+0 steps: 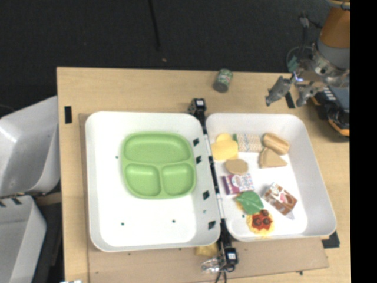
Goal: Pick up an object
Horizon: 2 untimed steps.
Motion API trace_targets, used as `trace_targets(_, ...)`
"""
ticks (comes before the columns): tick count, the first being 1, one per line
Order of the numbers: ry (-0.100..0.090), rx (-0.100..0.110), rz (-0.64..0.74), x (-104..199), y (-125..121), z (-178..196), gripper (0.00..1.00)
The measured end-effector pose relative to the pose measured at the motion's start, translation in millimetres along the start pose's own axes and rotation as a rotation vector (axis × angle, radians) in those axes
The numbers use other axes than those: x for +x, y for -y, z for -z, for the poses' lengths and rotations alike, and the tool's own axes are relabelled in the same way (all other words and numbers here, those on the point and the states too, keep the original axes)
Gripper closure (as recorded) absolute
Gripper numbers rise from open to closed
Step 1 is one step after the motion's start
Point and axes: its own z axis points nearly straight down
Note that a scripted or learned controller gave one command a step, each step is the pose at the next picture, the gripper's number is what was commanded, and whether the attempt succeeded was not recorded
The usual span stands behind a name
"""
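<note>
Toy food fills the right bin (312, 175), arm off beyond its far right corner
A bread roll (275, 142) lies near the far edge; the green tray (158, 164) sits in the left bin (103, 217); gripper (287, 92) open, holding nothing

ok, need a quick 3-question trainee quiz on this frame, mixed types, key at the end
1. True or false: the green divided tray lies in the left bin.
2. Multiple choice: where is the gripper? A) down among the toy food items B) over the bench beyond the right bin's far edge C) over the green divided tray
3. Fill in: the small grey-green can lies on the ____, outside both bins.

Key
1. True.
2. B. It is above the bare bench near the right bin's far corner, with nothing between its fingers.
3. Bench.
</note>
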Motion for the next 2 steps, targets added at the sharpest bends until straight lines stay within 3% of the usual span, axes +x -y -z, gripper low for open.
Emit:
trace_targets(1,0.001,0.006,-0.002,-35.2,28.7,-156.0,0.00)
trace_targets(2,0.002,-0.012,0.000,-36.5,49.4,-161.6,0.00)
